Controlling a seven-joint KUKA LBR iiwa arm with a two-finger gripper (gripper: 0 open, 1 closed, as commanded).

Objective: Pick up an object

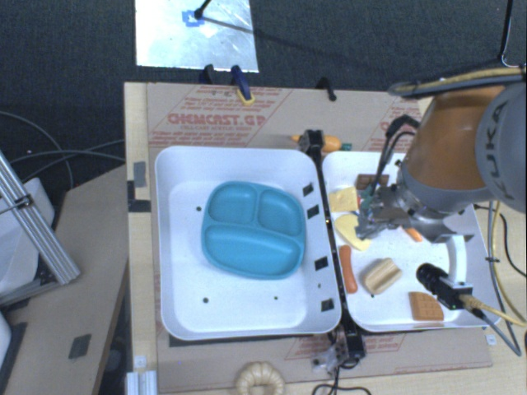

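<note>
The right bin (473,315) holds several toy foods. A yellow cheese wedge (343,198) and a flat yellow piece (352,237) lie near its left wall. Further forward are a red sausage (349,268), a tan bread roll (381,275) and a brown waffle square (426,305). A small orange piece (413,235) lies beside the wrist. My gripper (372,218) hangs low over the flat yellow piece, just right of the cheese wedge. The wrist hides the gripper's tips, and I see nothing held.
The left bin (185,245) carries a blue compartment plate (251,227). The bulky grey and orange arm covers the right bin's back right part. An orange object (331,144) sits behind the bins, and a pale ring (259,378) lies on the bench in front.
</note>
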